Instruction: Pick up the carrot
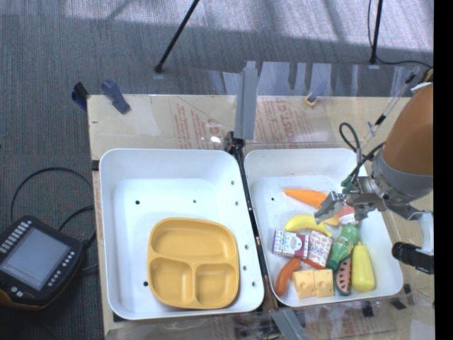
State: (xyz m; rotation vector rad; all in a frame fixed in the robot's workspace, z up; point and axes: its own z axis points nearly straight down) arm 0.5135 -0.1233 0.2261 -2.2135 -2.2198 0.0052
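1. Camera view: you see the carrot (306, 197) lying in the far part of the right bin (297, 163), its thick end pointing right, towards the tool (338, 210).
2. The tool hovers just beside that end; you cannot tell whether it is released or clenched, and nothing shows between its tips.
3. The risk for you is the crowding: the banana (306, 223) lies just near of the carrot, and a small orange-and-white piece (345, 214) sits under the tool. A slightly off descent could pinch one of those, or nudge the carrot left.
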